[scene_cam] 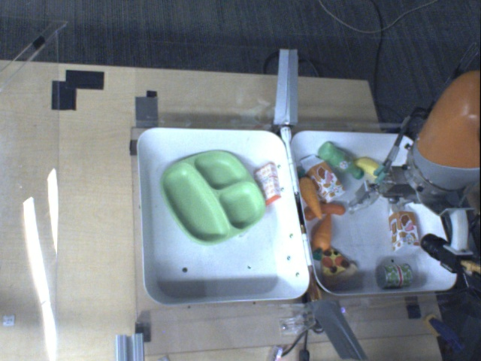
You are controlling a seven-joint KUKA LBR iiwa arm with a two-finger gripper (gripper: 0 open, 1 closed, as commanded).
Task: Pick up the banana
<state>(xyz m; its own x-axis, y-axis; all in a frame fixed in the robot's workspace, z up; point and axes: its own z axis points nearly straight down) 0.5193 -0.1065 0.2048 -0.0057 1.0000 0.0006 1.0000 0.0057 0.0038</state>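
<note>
Your claw (366,196) hangs in the right bin (373,277); you cannot tell its state. The banana (367,165) lies just behind it.

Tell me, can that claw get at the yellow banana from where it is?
Probably yes. The claw hangs just below the banana in the right bin, nothing lying on top of it. The green bottle touching its left end could crowd the grip.
</note>
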